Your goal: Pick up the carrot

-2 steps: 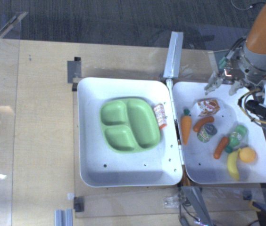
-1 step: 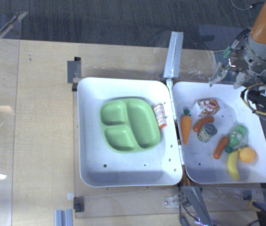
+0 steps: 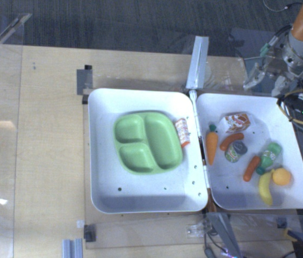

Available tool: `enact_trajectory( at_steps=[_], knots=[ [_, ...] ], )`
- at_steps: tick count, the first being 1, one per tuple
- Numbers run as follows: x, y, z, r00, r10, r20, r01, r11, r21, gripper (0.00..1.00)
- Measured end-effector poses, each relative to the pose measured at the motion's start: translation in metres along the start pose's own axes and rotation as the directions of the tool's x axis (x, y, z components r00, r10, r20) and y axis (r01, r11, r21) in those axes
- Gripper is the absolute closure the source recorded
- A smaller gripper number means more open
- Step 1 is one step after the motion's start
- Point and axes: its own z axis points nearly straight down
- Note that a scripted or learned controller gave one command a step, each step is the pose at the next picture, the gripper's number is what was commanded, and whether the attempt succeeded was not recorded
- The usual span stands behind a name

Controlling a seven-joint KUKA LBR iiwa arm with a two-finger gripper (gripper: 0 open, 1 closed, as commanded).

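Only one carrot [image 3: 211, 147] lies in the right bin [image 3: 229, 191], with one banana [image 3: 265, 188] and one orange [image 3: 281, 177]; the gripper [image 3: 267, 79] hovers outside, its opening impossible to tell.

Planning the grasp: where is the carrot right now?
In the camera view, the carrot lies in the right-hand bin by its left wall, beside the can.

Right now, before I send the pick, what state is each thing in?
carrot: lying flat in the right bin by its left wall, not gripped.
gripper: past the right bin's far rim, off the carrot.
green plate: right way up in the left bin, compartments empty.
packet: lying against the green plate's right edge.
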Motion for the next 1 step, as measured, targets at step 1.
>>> enact_trajectory(
  at_steps=[1],
  knots=[
    [0.0024, 0.0019, -0.0092, 1.000, -0.010, 0.002, 0.010, 1.000, -0.002, 1.00]
  ],
)
